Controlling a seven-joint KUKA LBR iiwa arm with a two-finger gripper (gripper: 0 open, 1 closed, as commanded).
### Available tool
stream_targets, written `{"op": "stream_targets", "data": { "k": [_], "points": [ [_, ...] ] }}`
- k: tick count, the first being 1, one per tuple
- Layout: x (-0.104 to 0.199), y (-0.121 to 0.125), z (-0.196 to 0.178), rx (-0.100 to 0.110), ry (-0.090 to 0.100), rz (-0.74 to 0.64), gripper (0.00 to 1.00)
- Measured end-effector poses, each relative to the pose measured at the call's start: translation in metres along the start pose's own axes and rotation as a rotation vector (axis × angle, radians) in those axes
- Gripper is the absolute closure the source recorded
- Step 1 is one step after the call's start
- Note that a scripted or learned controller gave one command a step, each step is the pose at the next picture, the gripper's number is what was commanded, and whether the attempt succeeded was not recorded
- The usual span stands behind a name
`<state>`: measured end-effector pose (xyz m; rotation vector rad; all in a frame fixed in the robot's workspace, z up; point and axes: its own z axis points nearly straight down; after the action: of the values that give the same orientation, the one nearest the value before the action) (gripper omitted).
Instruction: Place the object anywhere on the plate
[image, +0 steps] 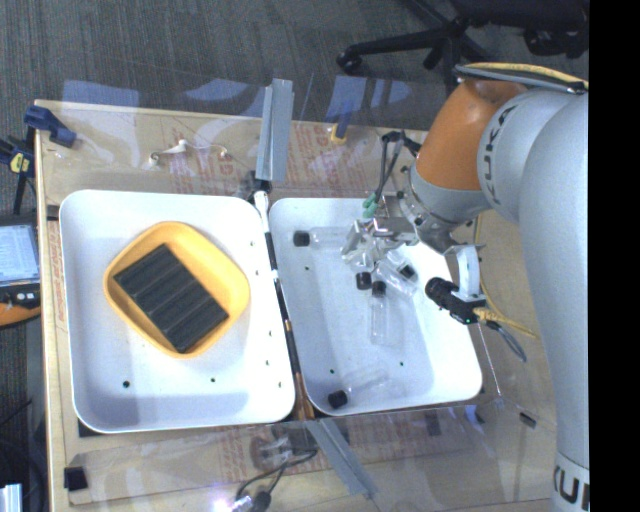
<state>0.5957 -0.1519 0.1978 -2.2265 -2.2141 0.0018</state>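
Camera view: your gripper (375, 262) hangs over the right bin (450, 375), upper middle. Its opening can't be read from here. The yellow plate (225, 265) with its dark ridged slab (175, 295) lies in the left bin (85, 215), at nine o'clock from the gripper. Which object you're meant to carry is unclear; a small dark piece (337, 399) sits at six o'clock.

Both bins (90, 400) look smooth glossy white plastic; the yellow plate (225, 265) matt plastic, its dark insert (175, 295) ribbed.
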Motion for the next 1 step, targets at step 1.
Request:
{"op": "stream_targets", "data": {
  "k": [1],
  "points": [
    [0.0932,0.032,-0.0127,-0.001,0.0,-0.12,1.0]
  ]
}}
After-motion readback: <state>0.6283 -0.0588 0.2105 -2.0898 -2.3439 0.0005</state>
